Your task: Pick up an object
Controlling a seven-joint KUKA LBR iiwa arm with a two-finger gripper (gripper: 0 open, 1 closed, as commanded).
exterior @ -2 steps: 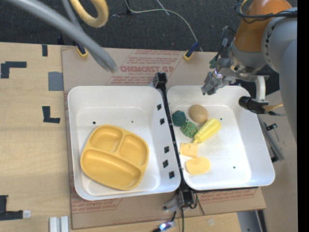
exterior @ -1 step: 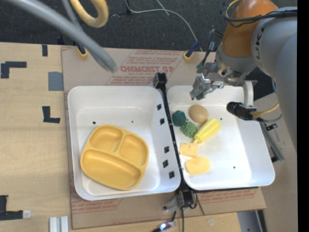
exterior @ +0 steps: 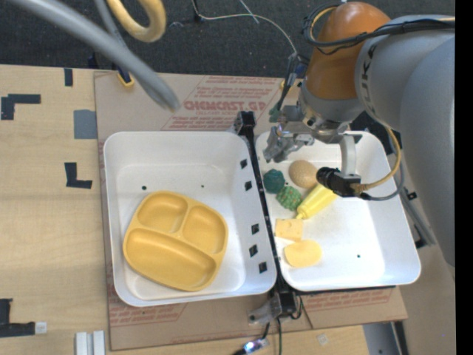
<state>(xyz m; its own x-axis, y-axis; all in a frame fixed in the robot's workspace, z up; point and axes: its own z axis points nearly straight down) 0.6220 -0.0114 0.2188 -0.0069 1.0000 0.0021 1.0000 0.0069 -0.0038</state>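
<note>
Objects all sitting loose in the right bin (exterior: 384, 261), none lifted.

Gripper (exterior: 281, 145) hangs over that bin's back left corner, just above a green toy (exterior: 276, 180) and tan egg-shaped thing (exterior: 301, 173); can't tell how its fingers are set. Yellow divided tray (exterior: 176, 239) lies in the left bin (exterior: 118, 154).

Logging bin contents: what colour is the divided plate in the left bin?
Yellow; the divided plate shows plainly in the camera view.
</note>
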